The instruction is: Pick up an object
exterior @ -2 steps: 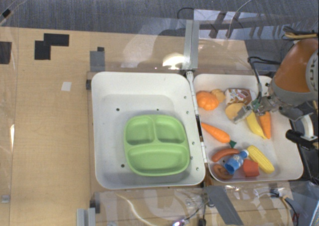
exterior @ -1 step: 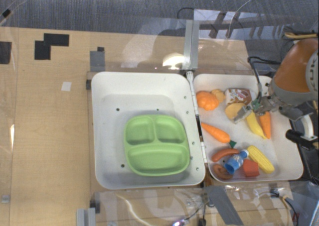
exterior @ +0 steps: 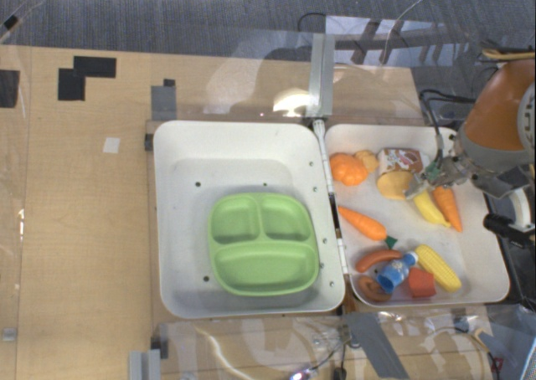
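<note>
Green tray (exterior: 264, 244) lies in the left bin (exterior: 180, 202). Toy foods fill the right bin (exterior: 486, 282); the pincer (exterior: 431, 176) hangs there, its state unclear.

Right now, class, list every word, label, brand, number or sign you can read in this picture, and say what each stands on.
No text can be read.
The packet in the right bin bears print, too blurred to read.
The small bottle has a band, too small to tell whether it bears print.
The black shapes on the bench are plain blocks, not letters.
</note>
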Action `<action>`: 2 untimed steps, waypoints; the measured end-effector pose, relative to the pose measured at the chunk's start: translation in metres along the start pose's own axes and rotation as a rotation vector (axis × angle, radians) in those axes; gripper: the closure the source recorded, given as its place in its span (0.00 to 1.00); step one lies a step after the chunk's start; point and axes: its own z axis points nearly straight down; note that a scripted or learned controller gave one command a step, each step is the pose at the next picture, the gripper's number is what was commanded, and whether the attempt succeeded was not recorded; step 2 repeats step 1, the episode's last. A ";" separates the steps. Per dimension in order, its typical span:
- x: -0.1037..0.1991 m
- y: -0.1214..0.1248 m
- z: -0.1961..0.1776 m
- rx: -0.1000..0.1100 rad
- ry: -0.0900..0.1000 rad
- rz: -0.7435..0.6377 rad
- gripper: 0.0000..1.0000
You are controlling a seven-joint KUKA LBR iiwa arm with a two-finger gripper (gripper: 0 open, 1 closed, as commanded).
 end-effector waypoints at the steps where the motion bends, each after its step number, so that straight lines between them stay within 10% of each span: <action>1: 0.042 0.063 -0.094 0.012 -0.004 0.077 1.00; 2: 0.042 0.063 -0.094 0.012 -0.004 0.077 1.00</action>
